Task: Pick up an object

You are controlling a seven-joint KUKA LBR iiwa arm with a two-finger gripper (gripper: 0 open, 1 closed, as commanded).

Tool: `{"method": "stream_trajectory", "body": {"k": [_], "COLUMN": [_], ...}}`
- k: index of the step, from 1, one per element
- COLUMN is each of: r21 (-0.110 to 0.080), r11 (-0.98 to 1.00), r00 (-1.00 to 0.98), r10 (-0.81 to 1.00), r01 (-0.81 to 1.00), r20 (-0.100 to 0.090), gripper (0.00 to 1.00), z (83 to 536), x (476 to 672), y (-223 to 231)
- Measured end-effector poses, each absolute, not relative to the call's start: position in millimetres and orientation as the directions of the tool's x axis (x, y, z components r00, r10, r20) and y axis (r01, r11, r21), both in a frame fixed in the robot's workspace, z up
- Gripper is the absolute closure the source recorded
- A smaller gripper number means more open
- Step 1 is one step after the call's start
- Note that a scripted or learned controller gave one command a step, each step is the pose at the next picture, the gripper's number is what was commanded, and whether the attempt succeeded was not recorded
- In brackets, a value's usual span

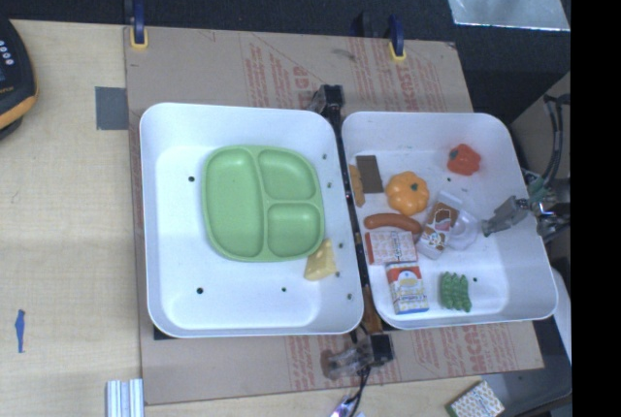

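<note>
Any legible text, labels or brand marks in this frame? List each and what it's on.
Nothing reads clearly.
Cardboard sheet: repeated red print along its edges, too blurred to read.
Small carton: red and white label, too small to read.
Packet: red label, illegible.
Clear wrapped item: dark label, illegible.
Patterned box: unreadable.

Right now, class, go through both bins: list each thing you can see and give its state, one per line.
Green divided plate: flat in the left bin, right way up.
Yellow wedge: beside the plate's corner.
Orange pumpkin: upright in the right bin.
Red pepper: lying near the far corner.
Sausage: lying flat.
Small carton: lying flat.
Green vegetable: lying flat.
End effector: low over the right bin.
</note>
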State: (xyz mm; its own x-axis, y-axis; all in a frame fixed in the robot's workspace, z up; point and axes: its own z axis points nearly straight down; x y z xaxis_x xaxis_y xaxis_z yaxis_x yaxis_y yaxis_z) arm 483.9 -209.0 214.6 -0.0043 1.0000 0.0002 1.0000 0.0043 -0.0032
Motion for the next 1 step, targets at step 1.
{"method": "stream_trajectory", "body": {"k": [1], "r21": [0.002], "r11": [0.009], "r00": [-0.009], "r10": [1.000], "r01": [1.000], "r20": [-0.003], "gripper": [0.00], "z": [189.5], "x": [563.5], "y": [-211.7]}}
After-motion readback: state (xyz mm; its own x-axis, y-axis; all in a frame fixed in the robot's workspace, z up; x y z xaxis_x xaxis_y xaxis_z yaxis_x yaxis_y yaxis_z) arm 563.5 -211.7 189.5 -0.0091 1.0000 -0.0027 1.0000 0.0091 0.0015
